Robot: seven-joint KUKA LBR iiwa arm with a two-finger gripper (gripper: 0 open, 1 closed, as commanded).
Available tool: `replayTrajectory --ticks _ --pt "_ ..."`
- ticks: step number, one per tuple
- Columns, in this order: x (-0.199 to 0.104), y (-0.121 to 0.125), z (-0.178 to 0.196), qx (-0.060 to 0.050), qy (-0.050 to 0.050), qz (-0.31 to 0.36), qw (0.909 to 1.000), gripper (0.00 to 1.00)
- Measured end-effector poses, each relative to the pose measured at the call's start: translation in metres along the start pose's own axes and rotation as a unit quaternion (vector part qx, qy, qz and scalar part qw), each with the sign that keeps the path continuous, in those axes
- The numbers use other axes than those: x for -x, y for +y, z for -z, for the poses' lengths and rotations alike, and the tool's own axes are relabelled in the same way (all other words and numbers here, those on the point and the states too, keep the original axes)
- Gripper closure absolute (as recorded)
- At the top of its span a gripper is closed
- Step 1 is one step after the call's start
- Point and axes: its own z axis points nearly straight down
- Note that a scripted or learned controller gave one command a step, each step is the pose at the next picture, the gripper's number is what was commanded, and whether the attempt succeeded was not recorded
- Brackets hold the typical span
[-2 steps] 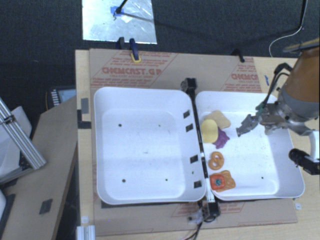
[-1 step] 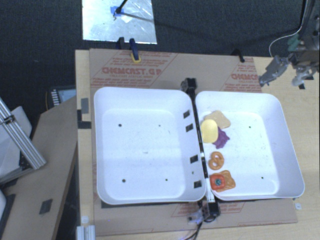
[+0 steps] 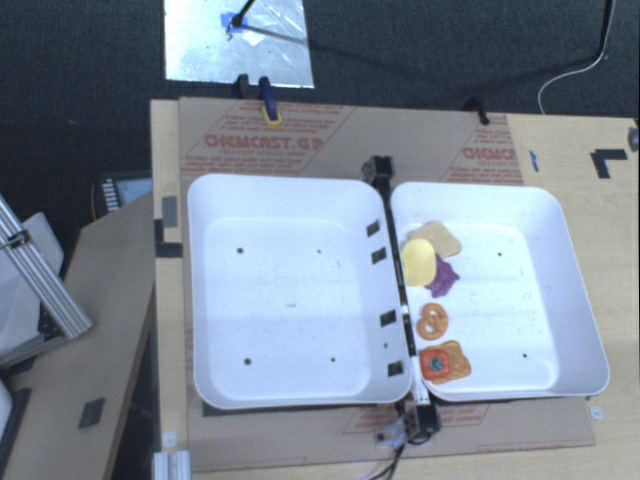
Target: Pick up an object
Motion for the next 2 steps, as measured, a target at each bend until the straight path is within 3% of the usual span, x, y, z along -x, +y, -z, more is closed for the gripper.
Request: replayTrajectory --ticks 1,2 --pt "-0.108 -0.029 -0.096 -0.009 0.005 0.010 0.9999 0.00" --pt "-0.052 -0.032 0.001 0.001 0.001 0.002 1.0000 0.00"
